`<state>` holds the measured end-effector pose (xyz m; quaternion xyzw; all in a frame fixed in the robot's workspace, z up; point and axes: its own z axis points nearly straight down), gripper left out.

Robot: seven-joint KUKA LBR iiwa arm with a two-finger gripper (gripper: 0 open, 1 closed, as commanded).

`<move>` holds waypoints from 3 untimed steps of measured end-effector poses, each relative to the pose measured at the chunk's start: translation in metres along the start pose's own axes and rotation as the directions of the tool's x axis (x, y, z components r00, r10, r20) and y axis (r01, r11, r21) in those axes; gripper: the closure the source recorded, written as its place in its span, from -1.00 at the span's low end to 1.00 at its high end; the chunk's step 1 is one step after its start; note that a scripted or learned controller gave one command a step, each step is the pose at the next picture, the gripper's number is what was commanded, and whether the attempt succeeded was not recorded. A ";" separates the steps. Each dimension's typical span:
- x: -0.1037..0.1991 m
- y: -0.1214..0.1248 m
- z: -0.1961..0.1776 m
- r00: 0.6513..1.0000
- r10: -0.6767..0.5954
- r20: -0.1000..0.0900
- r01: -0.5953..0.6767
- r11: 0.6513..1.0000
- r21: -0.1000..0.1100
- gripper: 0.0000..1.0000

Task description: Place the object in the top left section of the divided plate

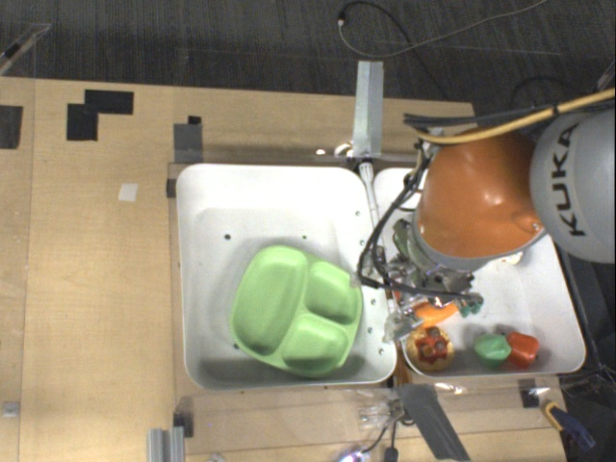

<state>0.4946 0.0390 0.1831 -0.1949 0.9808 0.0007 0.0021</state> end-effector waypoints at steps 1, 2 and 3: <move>-0.004 0.006 0.000 1.000 -0.013 0.000 0.013 1.000 0.000 -1.00; 0.002 -0.009 0.000 0.996 0.094 0.000 -0.094 0.996 0.000 -1.00; -0.036 0.033 0.000 0.986 0.166 0.001 -0.166 0.986 0.000 -1.00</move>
